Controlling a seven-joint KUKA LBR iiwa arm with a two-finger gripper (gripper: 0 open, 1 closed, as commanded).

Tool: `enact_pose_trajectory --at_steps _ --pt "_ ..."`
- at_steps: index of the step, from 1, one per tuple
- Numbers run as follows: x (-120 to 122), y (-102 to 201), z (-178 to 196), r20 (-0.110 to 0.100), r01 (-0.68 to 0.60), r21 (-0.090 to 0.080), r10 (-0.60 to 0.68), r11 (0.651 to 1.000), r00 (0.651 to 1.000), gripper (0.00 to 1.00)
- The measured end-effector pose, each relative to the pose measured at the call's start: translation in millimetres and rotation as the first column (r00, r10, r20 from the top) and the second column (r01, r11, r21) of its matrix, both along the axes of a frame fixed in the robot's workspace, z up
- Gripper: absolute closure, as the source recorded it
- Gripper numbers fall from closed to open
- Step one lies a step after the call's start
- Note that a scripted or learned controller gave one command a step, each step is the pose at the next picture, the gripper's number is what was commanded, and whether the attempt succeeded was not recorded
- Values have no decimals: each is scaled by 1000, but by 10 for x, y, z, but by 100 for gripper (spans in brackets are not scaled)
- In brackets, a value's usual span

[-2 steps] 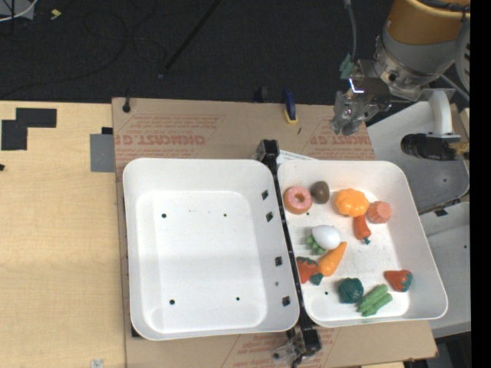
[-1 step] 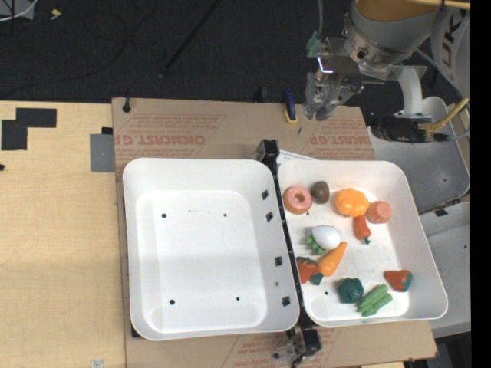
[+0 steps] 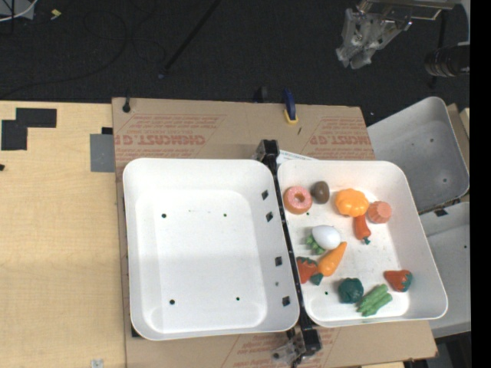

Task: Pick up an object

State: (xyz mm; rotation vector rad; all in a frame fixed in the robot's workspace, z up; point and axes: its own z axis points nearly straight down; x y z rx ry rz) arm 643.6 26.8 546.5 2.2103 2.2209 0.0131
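Honestly, the hand (image 3: 360,41) hangs at one o'clock, grip unreadable. That orange carrot (image 3: 332,259) looks light, hard, slick plastic; I'd pinch across its thick middle.

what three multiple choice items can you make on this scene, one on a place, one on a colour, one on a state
1. Where do the toy foods lie?
A. right bin
B. left bin
C. on the cardboard

2. What colour is the doughnut?
A. blue
B. pink
C. black

3. Where is the gripper?
A. pressed into the left bin
B. lifting the carrot
C. raised behind the bins

Key: 1 A, the foods sit in the right bin. 2 B, the doughnut is pink. 3 C, the gripper hangs above the dark floor, far from the carrot and the left bin.
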Motion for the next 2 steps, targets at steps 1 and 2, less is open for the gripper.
enact_pose_trajectory --at_steps 1,2 --pt "-57 -136 -1241 -27 6 -2 -6 1000 1000 100" --pt "5 -99 -312 -6 2 0 -2 1000 1000 100"
